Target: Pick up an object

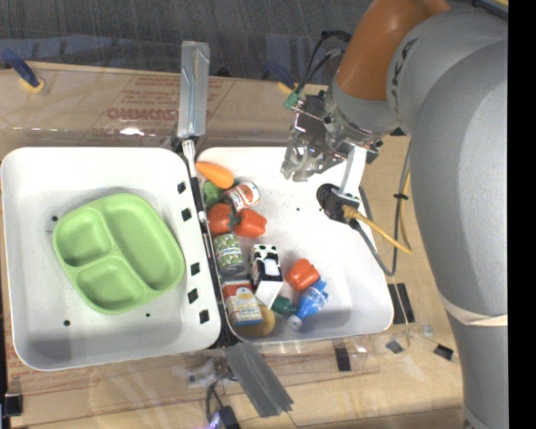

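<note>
My gripper (300, 166) hangs over the back of the right bin (357, 266), above bare white floor, with nothing between its fingers, which stand slightly apart. To its left, along the divider, lie a carrot (213, 173), a small can (244, 194) and red peppers (235, 220). Further forward are a green-labelled jar (230, 253), a black-and-white carton (267, 264), an orange pepper (301, 273), a blue bottle (311, 300) and a sauce bottle (243, 305).
The left bin (36, 329) holds a green divided plate (118, 250). A grey divider bar (194, 88) rises between the bins at the back. The arm's large grey body (464, 150) covers the right side, with a cable and yellow rod (380, 231) beside the bin's right wall.
</note>
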